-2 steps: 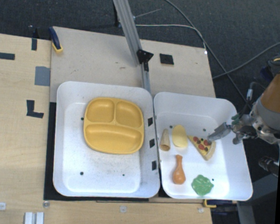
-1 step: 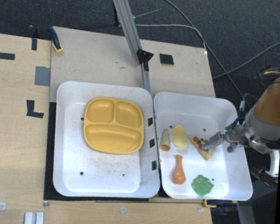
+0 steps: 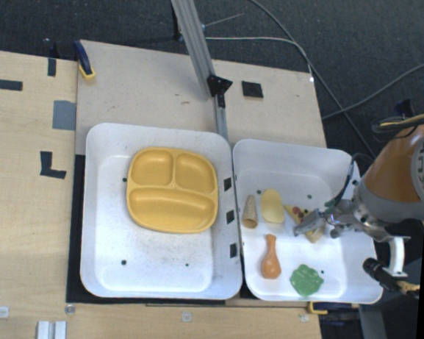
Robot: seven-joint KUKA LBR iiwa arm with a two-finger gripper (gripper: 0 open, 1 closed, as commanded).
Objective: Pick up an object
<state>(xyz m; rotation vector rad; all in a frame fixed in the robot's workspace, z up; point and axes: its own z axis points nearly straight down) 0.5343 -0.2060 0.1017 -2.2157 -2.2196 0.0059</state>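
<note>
Starting at left: left bin (image 3: 103,192), holding a yellow plate (image 3: 172,190) with three compartments, flat and toward the bin's far side. Well apart from the gripper, so hardly the target.

Moving on to the right bin (image 3: 287,155), just beside the first. Along its left part, a tan cone (image 3: 249,211) lying beside a pale yellow piece (image 3: 272,206), the two near each other, perhaps touching. Nearer the camera, an orange pin (image 3: 271,257) lying on its side, and right of it a green lump (image 3: 306,280) close to the near wall. Right of the yellow piece, small bits (image 3: 295,211) in red and yellow, too small to name.

Then the gripper (image 3: 314,227), down low in the right bin just right of those bits, hung from the arm (image 3: 395,181) reaching in from the right. Cannot tell whether released or clenched, nor whether grasping anything: too dark and too small to read.

Likeliest pickable things, judging by nearness: the small bits or the yellow piece.

Possible trouble from here: closing on air between such small, scattered items; nudging the bits aside instead of catching them; pinching only an edge and dropping it on the lift; pressing into the bin floor when coming down too far; catching two things at once where they crowd together.
</note>
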